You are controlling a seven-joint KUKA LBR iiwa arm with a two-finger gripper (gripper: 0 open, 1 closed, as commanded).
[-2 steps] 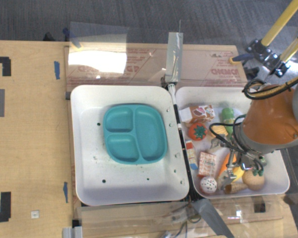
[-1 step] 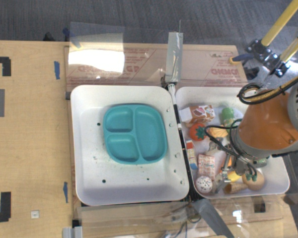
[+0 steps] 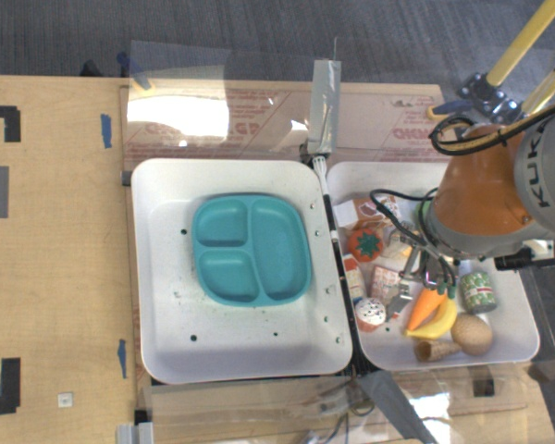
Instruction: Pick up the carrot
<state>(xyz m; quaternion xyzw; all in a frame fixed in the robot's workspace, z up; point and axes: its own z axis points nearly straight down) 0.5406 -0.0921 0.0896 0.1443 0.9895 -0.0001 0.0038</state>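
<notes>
From my remote seat I look down at a slant on a tan worktop (image 3: 55, 248) carrying two shallow white bins side by side. The left bin (image 3: 157, 331) holds a teal divided tray (image 3: 252, 248) with three compartments, lying flat near the bin's centre. The right bin (image 3: 518, 336) is crowded with toy groceries.

The arm (image 3: 486, 188), grey with a broad orange band, reaches in from three o'clock and hangs over the upper half of the right bin. Its gripper (image 3: 424, 274) points down into the clutter. I cannot tell whether the fingers are spread or pressed together; cables and metal parts blur together there.

The carrot (image 3: 425, 308), orange, lies tilted in the right bin at about six o'clock from the gripper, just below it. It rests against a yellow banana (image 3: 441, 321) on its right. At four o'clock from the carrot sits a brown, egg-shaped potato (image 3: 473, 334). A green-labelled can (image 3: 478, 292) stands at two o'clock from the carrot. A red tomato (image 3: 366, 243) lies at ten o'clock, near the bin's left wall.
</notes>
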